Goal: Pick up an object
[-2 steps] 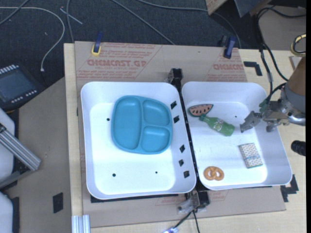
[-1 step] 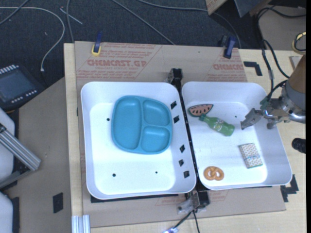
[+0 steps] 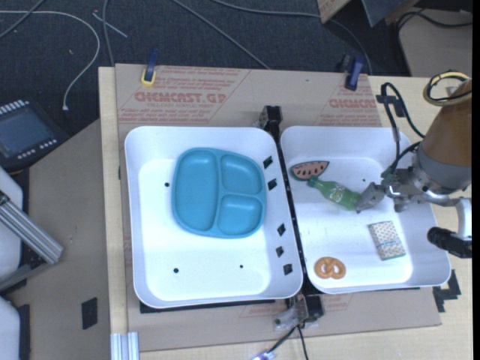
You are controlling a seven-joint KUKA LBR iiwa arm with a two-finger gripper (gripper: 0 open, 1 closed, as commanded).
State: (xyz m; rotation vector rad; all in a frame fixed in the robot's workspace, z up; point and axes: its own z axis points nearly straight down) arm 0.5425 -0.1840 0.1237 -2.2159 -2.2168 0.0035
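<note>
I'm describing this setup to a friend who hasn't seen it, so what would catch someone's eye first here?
The blue divided plate stands out most, lying in the left white bin. In the right white bin the gripper sits at the end of a green bottle, with a watermelon slice above it, a pretzel near the front and a small patterned box to the right.

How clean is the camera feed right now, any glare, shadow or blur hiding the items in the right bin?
Camera view: lighting is even and soft; the white bins are bright but not blown out. The watermelon slice, bottle, pretzel and small box read clearly with faint shadows. The gripper next to the bottle is slightly soft, so its jaws are hard to read.
</note>
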